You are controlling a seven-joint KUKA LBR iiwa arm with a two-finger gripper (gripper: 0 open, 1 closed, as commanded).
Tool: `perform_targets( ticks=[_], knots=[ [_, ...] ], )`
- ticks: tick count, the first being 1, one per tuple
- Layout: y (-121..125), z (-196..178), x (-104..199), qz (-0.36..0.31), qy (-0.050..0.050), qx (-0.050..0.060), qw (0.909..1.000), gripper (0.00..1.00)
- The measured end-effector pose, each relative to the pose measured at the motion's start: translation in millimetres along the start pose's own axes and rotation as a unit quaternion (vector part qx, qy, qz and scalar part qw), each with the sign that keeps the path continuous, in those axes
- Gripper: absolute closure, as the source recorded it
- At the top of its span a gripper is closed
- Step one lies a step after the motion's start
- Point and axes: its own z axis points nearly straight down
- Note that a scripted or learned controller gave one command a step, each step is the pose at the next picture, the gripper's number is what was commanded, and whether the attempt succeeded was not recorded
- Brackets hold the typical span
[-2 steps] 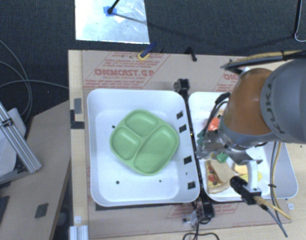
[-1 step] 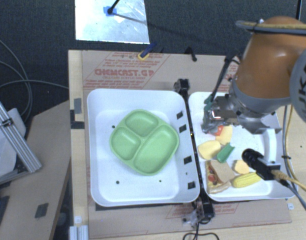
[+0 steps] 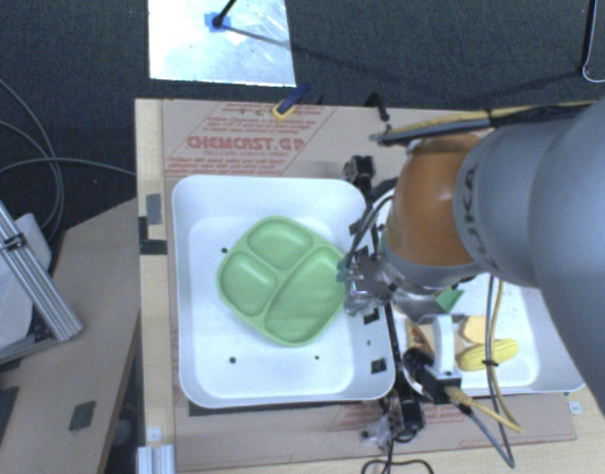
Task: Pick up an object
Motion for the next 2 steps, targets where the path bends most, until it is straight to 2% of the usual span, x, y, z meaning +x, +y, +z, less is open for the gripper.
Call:
perform_targets(
  ticks=[1,2],
  knots=[
    [-4.5,42.2,43.2,-0.002,0.001,-0.004,1.0,1.0],
    [0.9,95.6,112.4,-0.001,-0.001,-0.013,0.9999,1.0]
  ],
)
